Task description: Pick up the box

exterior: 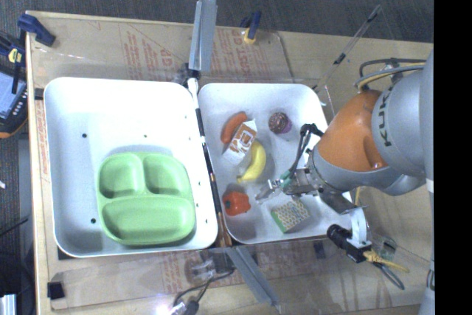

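The box [240,141] lies in the right bin [313,101], near its left wall, tilted, touching the top of the banana [253,163] and just below an orange-red carrot-like piece [234,125]. It is not lifted; the pick appears yet to begin. The gripper [276,186] hangs low in the same bin, to the lower right of the box and apart from it, just beside the banana's lower end; nothing shows between its fingers, and whether they stand apart or together cannot be told from this slant.

The box looks like a small carton, white with orange print, flat-faced and sharp-edged (probably light and easy to tip). The banana is smooth, curved and yellow. A red tomato [236,203] is round and glossy. A dark ball [279,122] sits near the bin's top. A green-checked pad [290,215] looks soft, like a sponge. The left bin [66,158] holds a green tray [146,198] of matte plastic with three rounded compartments.
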Motion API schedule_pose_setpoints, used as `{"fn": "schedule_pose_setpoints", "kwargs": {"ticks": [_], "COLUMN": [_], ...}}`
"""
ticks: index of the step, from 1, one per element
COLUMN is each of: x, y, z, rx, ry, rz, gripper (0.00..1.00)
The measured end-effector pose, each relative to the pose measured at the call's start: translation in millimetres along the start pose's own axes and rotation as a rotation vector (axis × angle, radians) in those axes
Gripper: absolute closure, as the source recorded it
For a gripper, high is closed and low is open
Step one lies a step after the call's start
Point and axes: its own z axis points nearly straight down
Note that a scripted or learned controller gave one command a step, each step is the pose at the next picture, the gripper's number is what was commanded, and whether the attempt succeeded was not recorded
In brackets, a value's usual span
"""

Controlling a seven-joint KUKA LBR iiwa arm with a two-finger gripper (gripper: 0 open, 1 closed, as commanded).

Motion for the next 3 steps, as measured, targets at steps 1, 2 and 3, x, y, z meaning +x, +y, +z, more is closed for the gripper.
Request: {"fn": "schedule_pose_setpoints", "kwargs": {"ticks": [1,2,3], "x": [-13.5,-2.9,-7.2], "y": [-0.2,-0.2,0.2], "z": [7.9,8.7,8.5], "rx": [-0.007,-0.001,-0.004], "ry": [-0.003,0.002,0.002], "rz": [0.2,0.187,0.12], "gripper": [0.0,0.0,0.0]}}
